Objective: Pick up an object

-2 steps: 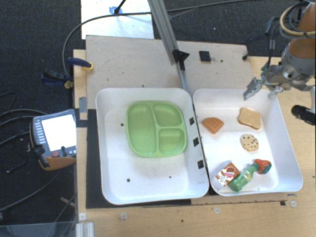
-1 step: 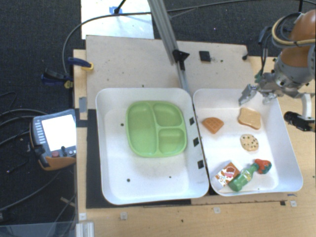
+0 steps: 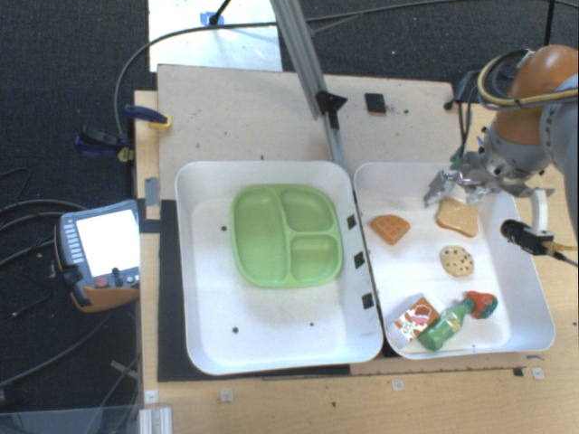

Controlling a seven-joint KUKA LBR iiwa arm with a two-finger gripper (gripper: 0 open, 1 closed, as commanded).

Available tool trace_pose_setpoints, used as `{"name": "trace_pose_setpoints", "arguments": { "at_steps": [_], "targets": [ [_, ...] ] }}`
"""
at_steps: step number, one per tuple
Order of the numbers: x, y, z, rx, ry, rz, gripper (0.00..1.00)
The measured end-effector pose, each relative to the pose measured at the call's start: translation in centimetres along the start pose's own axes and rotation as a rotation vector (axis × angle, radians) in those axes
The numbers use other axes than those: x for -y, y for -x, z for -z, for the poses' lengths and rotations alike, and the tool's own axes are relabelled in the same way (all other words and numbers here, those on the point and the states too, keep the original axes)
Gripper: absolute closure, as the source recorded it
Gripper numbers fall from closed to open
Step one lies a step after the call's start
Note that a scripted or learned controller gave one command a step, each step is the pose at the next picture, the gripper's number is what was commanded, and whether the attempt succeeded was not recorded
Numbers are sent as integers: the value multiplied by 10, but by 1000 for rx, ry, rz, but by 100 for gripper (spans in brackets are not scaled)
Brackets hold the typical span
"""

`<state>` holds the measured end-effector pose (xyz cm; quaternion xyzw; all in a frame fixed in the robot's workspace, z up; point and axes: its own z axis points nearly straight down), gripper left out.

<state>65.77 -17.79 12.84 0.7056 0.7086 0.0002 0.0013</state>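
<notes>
Camera view: the gripper (image 3: 460, 188) hovered at the right bin's (image 3: 525, 319) far edge, touching the tan bread slice (image 3: 458, 218); finger opening and grasp could not be determined.

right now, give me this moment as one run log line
gripper: over right bin, above bread slice | holding: nothing seen | green tray: left bin

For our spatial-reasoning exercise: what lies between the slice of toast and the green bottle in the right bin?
In the camera view, the chocolate-chip cookie lies between the toast slice and the green bottle.
</notes>
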Motion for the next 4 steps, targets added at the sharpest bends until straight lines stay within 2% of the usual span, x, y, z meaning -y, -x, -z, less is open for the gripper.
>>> {"name": "trace_pose_setpoints", "arguments": {
  "at_steps": [1,2,3,4],
  "targets": [
    [-2,0,-41,2,4,2,0],
    [-6,2,-24,8,18,5,100],
    [-5,-1,20,-1,2,2,100],
    [-8,-3,84,0,4,3,100]
  ]
}}
